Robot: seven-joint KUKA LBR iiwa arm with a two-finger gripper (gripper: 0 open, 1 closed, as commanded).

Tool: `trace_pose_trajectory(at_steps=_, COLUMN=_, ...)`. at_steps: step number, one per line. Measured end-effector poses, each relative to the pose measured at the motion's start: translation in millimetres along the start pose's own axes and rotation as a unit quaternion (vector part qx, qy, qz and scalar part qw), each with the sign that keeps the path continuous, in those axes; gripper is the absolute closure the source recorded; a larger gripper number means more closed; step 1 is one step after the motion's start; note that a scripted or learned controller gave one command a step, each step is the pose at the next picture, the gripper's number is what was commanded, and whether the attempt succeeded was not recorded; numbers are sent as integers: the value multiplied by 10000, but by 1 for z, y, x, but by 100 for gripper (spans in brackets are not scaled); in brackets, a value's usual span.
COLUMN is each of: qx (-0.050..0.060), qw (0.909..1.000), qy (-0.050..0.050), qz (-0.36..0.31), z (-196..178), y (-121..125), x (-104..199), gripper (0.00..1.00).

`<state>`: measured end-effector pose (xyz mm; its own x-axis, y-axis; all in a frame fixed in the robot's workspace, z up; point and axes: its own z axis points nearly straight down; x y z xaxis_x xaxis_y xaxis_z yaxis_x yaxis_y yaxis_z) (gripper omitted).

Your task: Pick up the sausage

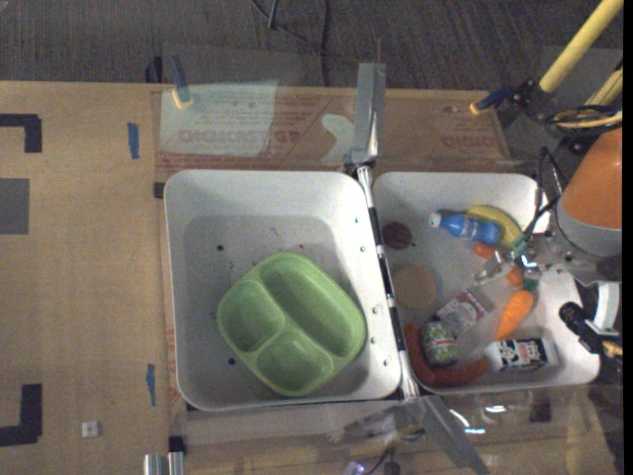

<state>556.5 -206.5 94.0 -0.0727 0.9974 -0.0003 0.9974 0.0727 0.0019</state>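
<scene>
The sausage [447, 374] is a dark red, curved link lying along the front left corner of the right bin [396, 191]. It wraps around a small green can [438, 343]. My gripper [521, 261] hangs over the right side of that bin, just above the leafy top of an orange carrot [513, 312] and next to a banana [497, 222]. It is well to the right of and behind the sausage, and nothing of the sausage is at it.
The right bin also holds a blue bottle [470, 227], a milk carton [520, 354], a silver packet [463, 311], a tan disc [414, 287] and a dark cookie [397, 235]. A green divided plate [290, 322] lies in the left bin [188, 265].
</scene>
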Motion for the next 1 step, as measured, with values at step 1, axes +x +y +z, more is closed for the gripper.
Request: trace_pose_trajectory(at_steps=1, qx=-14, qw=10000, qy=-7, qz=33, z=-10, y=-1, x=-3, gripper=100)
